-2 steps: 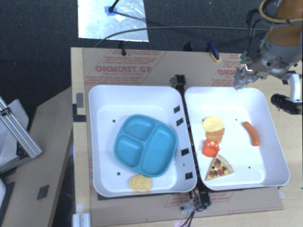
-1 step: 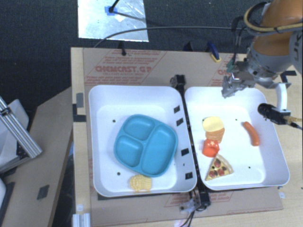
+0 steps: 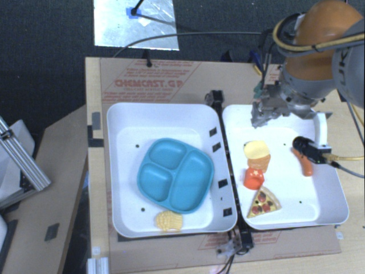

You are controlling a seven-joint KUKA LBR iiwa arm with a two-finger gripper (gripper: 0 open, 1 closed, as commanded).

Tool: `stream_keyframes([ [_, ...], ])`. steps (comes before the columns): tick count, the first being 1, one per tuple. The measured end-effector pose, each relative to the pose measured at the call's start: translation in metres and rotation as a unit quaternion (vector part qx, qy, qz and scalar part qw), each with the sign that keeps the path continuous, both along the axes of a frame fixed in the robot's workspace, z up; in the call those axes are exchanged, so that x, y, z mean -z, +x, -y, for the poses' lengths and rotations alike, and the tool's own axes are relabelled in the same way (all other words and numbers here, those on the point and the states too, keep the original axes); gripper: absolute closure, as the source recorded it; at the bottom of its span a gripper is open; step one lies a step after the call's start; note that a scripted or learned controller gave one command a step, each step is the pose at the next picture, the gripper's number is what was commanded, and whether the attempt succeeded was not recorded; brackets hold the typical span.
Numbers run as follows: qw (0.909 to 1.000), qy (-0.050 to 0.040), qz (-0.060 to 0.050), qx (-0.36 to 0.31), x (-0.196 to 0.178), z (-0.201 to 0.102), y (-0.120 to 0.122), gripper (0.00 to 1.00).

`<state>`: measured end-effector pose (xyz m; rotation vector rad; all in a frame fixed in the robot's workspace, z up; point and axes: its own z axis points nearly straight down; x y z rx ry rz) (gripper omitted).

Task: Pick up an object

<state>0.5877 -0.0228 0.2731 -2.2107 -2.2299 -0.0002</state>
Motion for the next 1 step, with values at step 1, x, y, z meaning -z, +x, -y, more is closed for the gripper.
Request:
stream_keyframes([
  [1,1.0000,0.0004,0.000,-0.001,0.0052,-0.0563,-0.0205,1.00],
])
